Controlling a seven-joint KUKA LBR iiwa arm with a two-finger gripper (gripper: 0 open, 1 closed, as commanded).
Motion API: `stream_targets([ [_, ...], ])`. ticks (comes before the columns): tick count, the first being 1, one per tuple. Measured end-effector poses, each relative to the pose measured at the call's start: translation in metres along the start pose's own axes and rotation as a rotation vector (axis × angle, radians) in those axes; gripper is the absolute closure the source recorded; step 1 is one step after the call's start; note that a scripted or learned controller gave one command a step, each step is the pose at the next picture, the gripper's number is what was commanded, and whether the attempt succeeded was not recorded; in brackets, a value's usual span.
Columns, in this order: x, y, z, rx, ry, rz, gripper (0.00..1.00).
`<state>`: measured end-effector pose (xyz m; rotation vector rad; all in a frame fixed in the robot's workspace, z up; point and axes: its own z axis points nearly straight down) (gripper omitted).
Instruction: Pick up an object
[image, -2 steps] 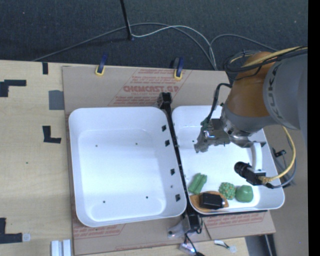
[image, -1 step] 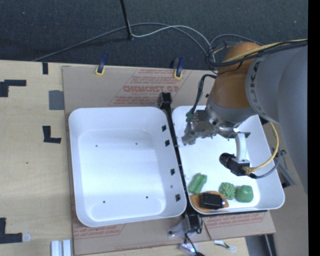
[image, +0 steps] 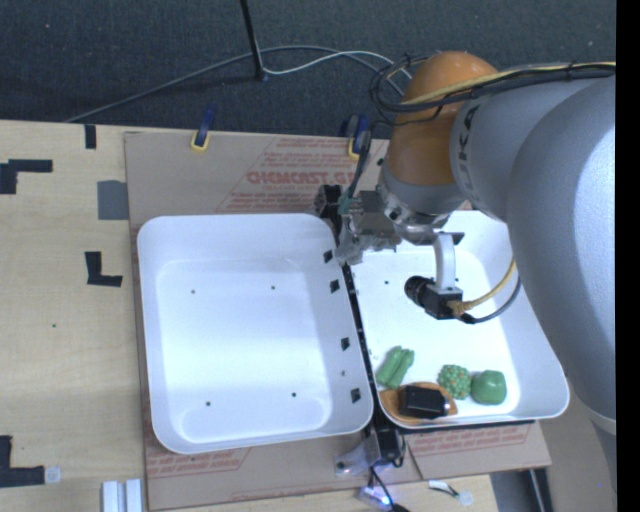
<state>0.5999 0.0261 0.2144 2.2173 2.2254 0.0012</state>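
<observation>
objects: green piece (image: 395, 366), green block (image: 489, 386) and black item (image: 424, 402), clustered at right bin's (image: 520, 330) near edge
gripper (image: 348, 236): above the bins' shared rim, well apart from cluster; open or closed, cannot tell
step: likely approach, no grasp yet
next: move over one object, then descend

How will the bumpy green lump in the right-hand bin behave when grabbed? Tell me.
The bumpy green lump looks rounded, so it may roll. Its knobbly surface probably resists slipping. It sits close against the smooth green piece, so pushing it likely nudges that too.
</observation>
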Motion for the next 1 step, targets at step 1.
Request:
stream_targets([
  [1, 0.0439, 0.0241, -0.0160, -0.001, 0.000, 0.000, 1.00],
])
